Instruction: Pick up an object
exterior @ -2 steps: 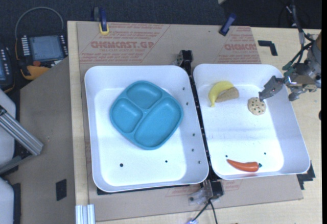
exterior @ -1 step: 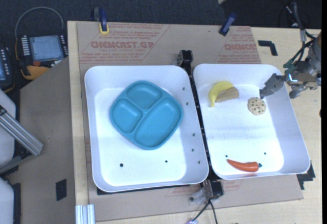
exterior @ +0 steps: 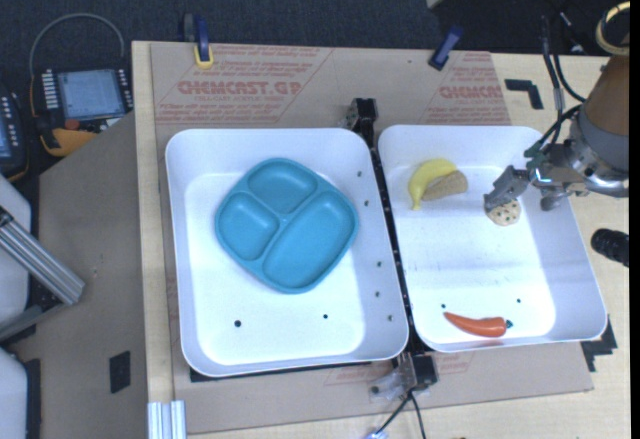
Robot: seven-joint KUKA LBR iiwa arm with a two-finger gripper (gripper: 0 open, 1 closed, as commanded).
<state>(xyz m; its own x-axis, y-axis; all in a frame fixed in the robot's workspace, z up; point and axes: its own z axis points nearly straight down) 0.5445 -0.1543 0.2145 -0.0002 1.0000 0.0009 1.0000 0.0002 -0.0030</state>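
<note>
In the right bin (exterior: 560,277) a small round chocolate-chip cookie (exterior: 503,214) lies near the upper middle. My gripper (exterior: 503,197) reaches in from the right and its tip sits directly over the cookie's top edge, touching or nearly touching it. To the left of it a yellow banana (exterior: 428,180) lies with a tan piece (exterior: 449,185) against it. A red chili pepper (exterior: 475,324) with a green stem rests near the bin's front wall.
The left bin (exterior: 200,257) holds a blue divided plate (exterior: 286,224). A black clamp (exterior: 362,113) stands at the back between the bins. Cables hang by the arm at the right edge.
</note>
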